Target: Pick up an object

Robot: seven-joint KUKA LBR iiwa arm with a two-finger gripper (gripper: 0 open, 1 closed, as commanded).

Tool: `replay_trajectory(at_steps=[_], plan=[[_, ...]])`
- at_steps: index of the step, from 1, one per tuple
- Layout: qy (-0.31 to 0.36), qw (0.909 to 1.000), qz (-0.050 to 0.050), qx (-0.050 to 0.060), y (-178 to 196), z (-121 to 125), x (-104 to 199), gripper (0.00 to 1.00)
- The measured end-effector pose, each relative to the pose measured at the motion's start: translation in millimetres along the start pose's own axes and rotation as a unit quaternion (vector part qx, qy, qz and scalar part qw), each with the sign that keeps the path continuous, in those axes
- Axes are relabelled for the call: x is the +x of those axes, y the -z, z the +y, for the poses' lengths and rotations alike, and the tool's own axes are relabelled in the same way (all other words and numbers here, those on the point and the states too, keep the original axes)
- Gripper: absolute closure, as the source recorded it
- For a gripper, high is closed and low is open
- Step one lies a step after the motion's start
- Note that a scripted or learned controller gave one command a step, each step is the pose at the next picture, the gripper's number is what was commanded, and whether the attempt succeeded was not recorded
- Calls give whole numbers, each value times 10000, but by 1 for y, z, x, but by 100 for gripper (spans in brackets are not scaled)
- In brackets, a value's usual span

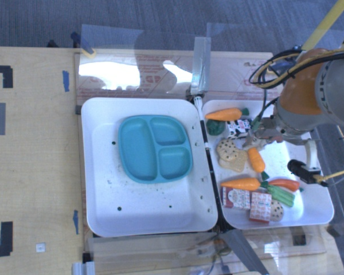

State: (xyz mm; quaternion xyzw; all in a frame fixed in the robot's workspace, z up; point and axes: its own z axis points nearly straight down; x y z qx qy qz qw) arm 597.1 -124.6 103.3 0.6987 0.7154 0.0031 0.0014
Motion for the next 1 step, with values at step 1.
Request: replay_trajectory(at_steps=[1], plan=[[-710,9975,-7,17,94,17,62,100]])
